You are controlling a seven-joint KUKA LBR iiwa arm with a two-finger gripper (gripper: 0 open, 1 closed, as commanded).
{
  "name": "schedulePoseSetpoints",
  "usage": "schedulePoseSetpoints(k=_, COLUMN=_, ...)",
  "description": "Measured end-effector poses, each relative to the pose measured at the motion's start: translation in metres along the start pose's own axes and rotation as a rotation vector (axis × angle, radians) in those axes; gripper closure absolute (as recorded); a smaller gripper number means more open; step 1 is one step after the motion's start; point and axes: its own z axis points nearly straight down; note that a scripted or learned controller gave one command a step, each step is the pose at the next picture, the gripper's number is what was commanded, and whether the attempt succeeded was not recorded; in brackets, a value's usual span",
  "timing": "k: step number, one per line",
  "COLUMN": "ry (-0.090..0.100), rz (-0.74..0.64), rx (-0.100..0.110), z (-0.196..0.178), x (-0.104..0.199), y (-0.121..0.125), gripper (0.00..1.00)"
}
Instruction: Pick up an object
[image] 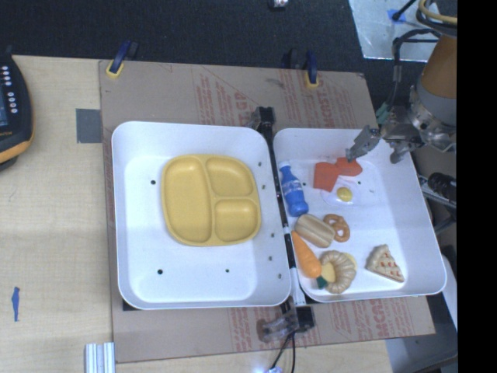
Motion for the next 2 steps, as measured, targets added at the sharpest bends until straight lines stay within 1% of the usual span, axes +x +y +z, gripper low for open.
schedulePoseSetpoints(k=1, ry=-0.001, rz=-0.004, rx=0.002, z=0.149, x=0.031, y=0.016, gripper=0.00)
schedulePoseSetpoints(k=2, ry=-0.003, rz=-0.001, rx=-0.002, z=0.131, x=0.027, y=0.017, gripper=1.00)
